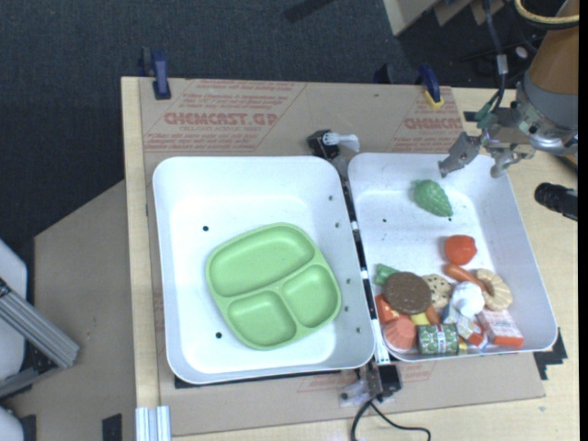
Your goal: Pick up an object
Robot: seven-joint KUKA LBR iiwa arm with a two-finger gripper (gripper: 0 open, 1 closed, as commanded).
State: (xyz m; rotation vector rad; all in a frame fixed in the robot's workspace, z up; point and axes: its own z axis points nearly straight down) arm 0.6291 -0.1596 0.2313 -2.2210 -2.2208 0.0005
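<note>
Looking down from the fixed camera, we are seeing the gripper [479, 159] hanging over the far right corner of the right bin [514, 219], its two fingers spread apart with nothing between them. Just below and to the left of it, the green leafy toy [431, 197] is lying alone on the white floor of that bin; it is looking crinkled and dark green, a rough oval tilted toward the near right, and it is sitting apart from the fingers. Nearer to us, a heap of toy food is crowding the bin's near right corner: a red tomato-like piece [460, 248], a round brown patty [407, 293], a small green can [437, 340] lying on its side, and several pale and orange bits we are not making out clearly. In the left bin [184, 209], a light green divided plate [273, 285] with three compartments is resting flat, turned at an angle.
</note>
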